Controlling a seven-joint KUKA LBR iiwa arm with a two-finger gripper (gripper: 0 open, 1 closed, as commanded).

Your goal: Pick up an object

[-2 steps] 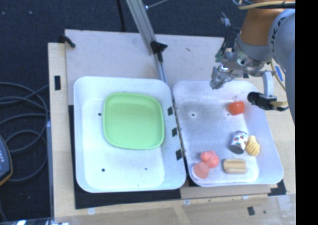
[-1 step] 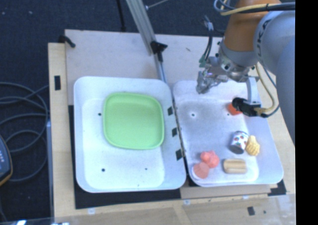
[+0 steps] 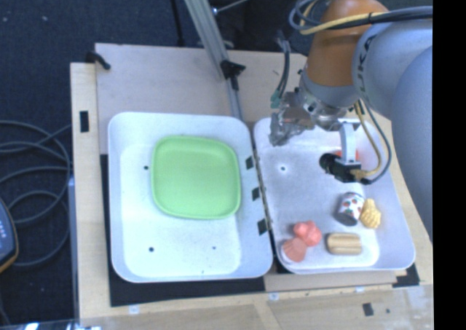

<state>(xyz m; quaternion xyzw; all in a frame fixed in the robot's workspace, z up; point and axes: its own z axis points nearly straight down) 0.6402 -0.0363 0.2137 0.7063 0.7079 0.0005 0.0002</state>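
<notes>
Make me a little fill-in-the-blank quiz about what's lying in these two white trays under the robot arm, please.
1. The left bin holds a square plate coloured ____.
2. The small toys lie in the ____ bin.
3. The gripper hangs over the right bin's ____ corner, far from the toys.
4. The bun-like toy lies just right of the ____ toy.

Missing words: green; right; upper-left; pink

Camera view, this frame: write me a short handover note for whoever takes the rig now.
Gripper: low over the right bin's far left corner, nothing seen between its fingers.
Things: pink toy, tan bread-like piece, yellow piece and small grey-and-red object all lie in the right bin's near part. Green plate lies in the left bin.
Done: nothing picked.
Left: choose one, grasp, lift.
</notes>
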